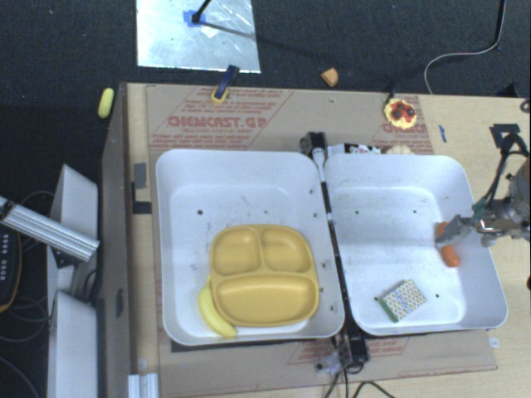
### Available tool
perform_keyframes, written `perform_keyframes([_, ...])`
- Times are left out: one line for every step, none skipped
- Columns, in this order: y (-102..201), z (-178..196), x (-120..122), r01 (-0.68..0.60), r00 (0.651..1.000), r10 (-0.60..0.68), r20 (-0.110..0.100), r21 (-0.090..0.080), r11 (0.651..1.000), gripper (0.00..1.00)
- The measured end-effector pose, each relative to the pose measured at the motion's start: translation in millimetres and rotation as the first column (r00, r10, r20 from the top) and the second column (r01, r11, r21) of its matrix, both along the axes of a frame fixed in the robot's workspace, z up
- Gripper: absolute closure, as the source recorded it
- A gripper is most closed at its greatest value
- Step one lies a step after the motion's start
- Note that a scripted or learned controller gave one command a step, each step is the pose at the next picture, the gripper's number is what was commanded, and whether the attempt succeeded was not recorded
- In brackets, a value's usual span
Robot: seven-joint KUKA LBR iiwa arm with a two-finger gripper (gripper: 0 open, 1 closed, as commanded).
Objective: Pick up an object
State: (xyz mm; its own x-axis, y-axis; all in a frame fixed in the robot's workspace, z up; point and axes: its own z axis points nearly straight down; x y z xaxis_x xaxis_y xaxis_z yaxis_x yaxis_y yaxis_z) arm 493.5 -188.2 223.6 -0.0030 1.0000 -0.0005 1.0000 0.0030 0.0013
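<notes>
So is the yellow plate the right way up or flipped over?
Right way up. The yellow plate lies flat in the left bin, and its three hollow sections face up. A banana lies against its lower left edge.

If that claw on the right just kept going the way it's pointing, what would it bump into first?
Probably the small orange object just ahead of the gripper in the right bin, though depth is hard to judge from above.

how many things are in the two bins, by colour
yellow: 2, the divided plate and the banana in the left bin
orange: 1, a small object in the right bin
green and white patterned: 1, a small box
total: 4
</notes>
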Motion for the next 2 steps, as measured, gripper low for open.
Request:
perform_keyframes([-18, -52, 49, -0.001, 1.0, 0.001, 0.0, 0.0, 1.0, 0.0])
perform_keyframes([-19, -41, 50, -0.003, 1.0, 0.003, 0.004, -0.002, 1.0, 1.0])
